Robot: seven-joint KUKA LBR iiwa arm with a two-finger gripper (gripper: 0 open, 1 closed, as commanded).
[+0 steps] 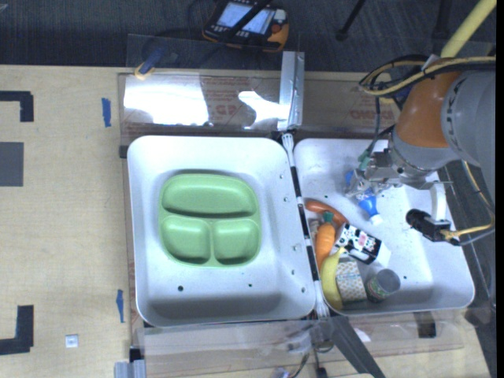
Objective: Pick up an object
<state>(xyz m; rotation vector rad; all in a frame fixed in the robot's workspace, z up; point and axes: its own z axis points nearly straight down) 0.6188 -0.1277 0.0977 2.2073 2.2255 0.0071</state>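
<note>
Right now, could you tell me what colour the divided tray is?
Light green tray, seen in the camera view.

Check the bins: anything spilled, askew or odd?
Nothing spilled or damaged. The items in the right bin are heaped against its left wall: carrot, banana, a black-and-white pack and a can on its side. The green tray sits square in the left bin.
</note>
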